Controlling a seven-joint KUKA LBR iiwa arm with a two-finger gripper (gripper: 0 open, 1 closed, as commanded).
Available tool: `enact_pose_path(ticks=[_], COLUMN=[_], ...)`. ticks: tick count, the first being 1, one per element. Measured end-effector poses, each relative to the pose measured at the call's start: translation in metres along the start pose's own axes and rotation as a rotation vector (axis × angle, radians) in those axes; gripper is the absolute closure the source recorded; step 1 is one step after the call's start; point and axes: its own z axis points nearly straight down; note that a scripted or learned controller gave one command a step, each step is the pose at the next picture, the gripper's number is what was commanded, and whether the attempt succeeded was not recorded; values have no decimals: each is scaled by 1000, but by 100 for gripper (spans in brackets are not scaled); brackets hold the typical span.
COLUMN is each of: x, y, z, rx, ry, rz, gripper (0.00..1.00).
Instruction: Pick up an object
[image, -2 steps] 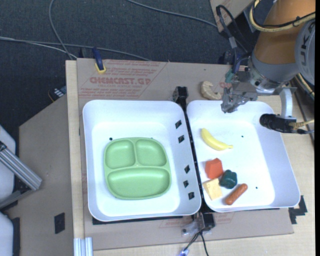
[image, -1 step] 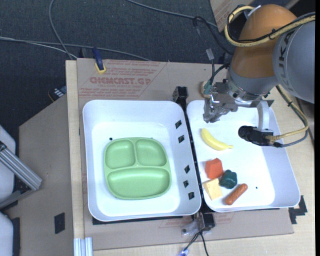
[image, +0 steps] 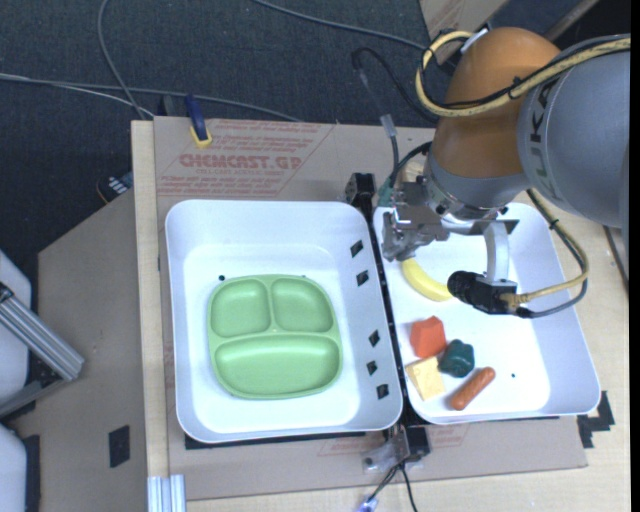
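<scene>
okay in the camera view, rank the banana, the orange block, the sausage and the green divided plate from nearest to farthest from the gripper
Measured from the gripper in the right bin:
1. Banana, just below the gripper in the picture.
2. Orange block, lower in the same bin, past the banana.
3. Sausage, near the right bin's front edge.
The green divided plate, in the left bin, is about as far as the sausage; too close to call.
</scene>
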Motion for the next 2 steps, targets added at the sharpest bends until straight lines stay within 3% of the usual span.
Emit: enact_pose_path(ticks=[1,2], x=[54,50], y=[-23,-22], z=[-2,-2], rx=[0,-1], ry=[1,-1], rz=[-3,3], gripper=[100,0])
